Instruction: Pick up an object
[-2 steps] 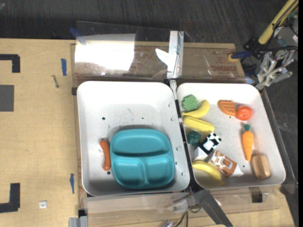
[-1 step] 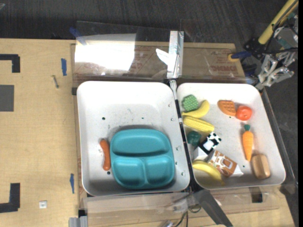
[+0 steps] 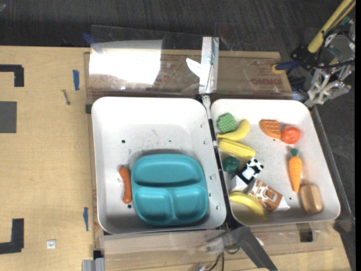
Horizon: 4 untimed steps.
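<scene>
Holding teal tray (image 3: 169, 195), left bin (image 3: 107, 117); right bin (image 3: 318, 151), toy food.

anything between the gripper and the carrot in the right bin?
Nothing visible. The gripper hangs past the right bin's far corner; the carrot lies uncovered, tomato near its leafy end, brown roll near its tip.

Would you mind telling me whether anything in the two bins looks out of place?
One thing stands out: an orange sausage lies alone in the left bin beside the teal tray, not in it. The other toy foods crowd the right bin.
</scene>
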Each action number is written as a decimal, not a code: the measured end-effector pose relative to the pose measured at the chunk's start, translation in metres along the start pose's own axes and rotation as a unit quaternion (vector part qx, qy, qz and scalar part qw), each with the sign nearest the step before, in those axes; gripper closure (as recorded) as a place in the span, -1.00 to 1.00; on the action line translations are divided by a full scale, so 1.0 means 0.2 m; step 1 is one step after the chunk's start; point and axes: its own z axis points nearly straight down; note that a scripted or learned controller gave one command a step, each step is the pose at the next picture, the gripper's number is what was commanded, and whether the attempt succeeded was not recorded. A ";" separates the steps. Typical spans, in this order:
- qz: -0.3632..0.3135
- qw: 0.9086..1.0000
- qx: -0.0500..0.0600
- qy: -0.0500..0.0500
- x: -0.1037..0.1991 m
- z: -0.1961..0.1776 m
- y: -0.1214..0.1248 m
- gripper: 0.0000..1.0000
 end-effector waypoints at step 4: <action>-0.169 0.986 -0.001 0.000 0.00 0.00 0.00 1.00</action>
